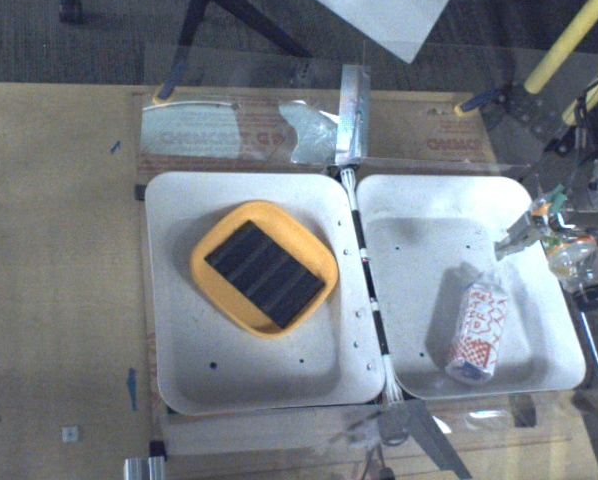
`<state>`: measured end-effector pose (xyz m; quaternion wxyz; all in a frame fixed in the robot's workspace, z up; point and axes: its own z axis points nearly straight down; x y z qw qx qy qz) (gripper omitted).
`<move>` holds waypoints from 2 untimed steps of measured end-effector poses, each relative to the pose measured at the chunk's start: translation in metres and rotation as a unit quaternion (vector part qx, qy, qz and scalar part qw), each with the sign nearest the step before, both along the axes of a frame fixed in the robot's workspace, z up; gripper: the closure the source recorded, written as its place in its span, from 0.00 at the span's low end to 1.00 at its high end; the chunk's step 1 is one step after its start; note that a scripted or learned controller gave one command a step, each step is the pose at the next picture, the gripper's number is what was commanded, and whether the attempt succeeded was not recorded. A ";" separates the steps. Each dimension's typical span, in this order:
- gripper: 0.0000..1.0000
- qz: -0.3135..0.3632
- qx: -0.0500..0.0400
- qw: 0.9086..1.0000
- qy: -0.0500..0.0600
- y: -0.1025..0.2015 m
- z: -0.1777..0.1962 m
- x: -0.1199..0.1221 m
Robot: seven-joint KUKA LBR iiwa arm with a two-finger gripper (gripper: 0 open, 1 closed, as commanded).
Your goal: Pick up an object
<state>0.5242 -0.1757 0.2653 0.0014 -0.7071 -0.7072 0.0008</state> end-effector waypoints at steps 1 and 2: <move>0.00 0.055 0.000 0.998 -0.001 0.002 -0.115 -0.019; 0.00 0.144 -0.009 0.989 -0.017 0.039 -0.166 -0.036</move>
